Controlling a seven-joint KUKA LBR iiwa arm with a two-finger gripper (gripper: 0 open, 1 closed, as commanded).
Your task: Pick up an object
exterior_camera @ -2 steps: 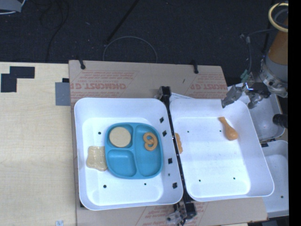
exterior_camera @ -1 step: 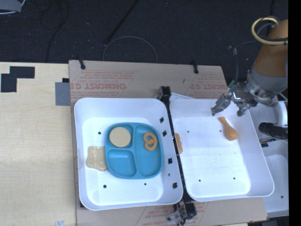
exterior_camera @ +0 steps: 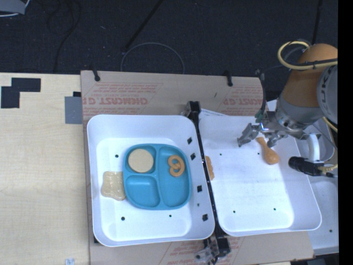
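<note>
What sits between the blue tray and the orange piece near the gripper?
In the camera view: the black divider where the bins meet, a small tan item beside it, then bare right bin floor up to the orange piece.

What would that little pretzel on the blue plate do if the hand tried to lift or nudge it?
The pretzel looks small and thin, so probably light. It lies flat in a compartment of the blue tray, so it seems likelier to slide than roll, stopping at the divider ridge. Its looped shape with holes suggests it could snap if real, though it may be a stiff toy.
</note>
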